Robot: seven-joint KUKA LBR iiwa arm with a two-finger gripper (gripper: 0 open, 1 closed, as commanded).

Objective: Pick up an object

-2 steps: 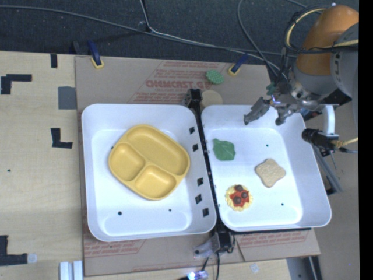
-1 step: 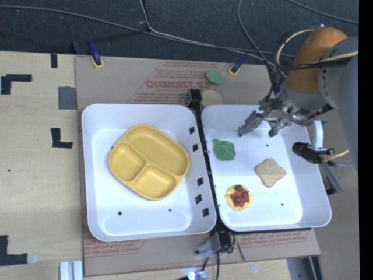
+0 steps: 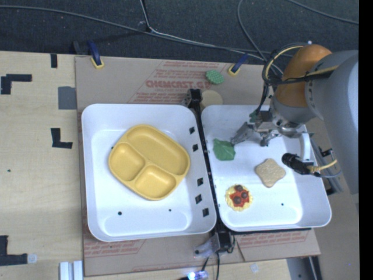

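In the right bin (image 3: 303, 214) lie three small items: a green leafy piece (image 3: 223, 150) by the left wall, a tan cracker-like slice (image 3: 270, 172) in the middle, and a small round pizza with red topping (image 3: 238, 197) toward the front. My gripper (image 3: 250, 140) hangs over the back of this bin, pointing left. Its two fingers are spread open with nothing between them. The left fingertip (image 3: 235, 140) is just right of and above the green piece. The tan slice sits below the other finger.
A yellow divided plate (image 3: 150, 161) lies in the left bin (image 3: 99, 214). A green textured disc (image 3: 214, 76) rests on the cardboard behind the bins. The arm's grey body and orange band (image 3: 306, 74) rise at the right. Cables cross the dark floor at the back.
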